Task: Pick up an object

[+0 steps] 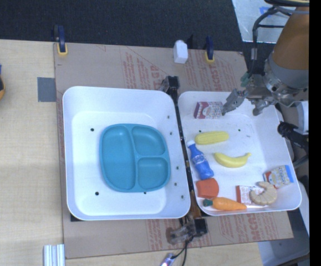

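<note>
With its fingers [242, 103] spread and empty, the grey arm is hovering at twelve o'clock over the shallow white right bin [293, 201], risking clipping the red-and-white packet [207, 110] sideways.

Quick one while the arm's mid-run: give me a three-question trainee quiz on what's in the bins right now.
1. True or false: the blue divided plate lies in the left bin.
2. Which lies nearest the claw? A carrot B red-and-white packet C blue bottle
3. Fill in: the banana lies in the ___ bin.

Key: 1 true; 2 B; 3 right
</note>
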You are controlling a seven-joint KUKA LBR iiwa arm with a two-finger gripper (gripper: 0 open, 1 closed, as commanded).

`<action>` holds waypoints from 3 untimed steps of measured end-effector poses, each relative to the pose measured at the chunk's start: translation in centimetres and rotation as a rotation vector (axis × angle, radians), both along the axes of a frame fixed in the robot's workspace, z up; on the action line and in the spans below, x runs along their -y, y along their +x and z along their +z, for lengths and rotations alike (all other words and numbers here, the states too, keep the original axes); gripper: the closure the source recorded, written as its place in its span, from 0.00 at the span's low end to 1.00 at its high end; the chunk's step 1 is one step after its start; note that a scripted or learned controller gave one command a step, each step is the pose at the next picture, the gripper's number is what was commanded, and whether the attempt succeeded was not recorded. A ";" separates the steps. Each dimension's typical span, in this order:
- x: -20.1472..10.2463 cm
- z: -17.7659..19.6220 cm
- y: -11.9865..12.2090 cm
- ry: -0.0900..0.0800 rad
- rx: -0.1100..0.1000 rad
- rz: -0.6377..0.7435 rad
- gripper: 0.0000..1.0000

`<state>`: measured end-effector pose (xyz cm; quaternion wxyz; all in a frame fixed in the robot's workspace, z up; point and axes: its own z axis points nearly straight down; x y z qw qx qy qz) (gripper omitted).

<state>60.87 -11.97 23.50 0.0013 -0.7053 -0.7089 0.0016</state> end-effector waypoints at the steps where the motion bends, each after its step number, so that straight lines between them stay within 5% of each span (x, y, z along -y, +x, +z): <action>1: -2.0 -9.2 -0.5 0.000 -0.003 0.000 0.00; 2: -2.5 -14.3 0.6 -0.001 -0.002 0.000 0.00; 3: 0.1 -13.3 4.8 0.000 0.002 0.000 0.00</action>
